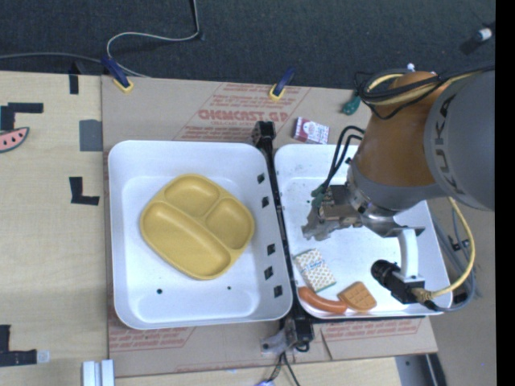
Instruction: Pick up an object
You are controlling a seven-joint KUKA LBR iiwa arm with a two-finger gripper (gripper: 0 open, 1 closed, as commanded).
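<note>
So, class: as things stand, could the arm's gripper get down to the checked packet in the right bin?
Probably yes. The gripper hangs over the right bin, just above the checked packet. The packet lies flat with bare bin floor between them; the sausage and cracker sit beside it, not on it.

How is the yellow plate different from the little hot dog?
The yellow plate is big and split into three sections; the hot dog is small, thin and curved. The plate lies in the left bin, the hot dog in the right bin. Both lie flat.
</note>
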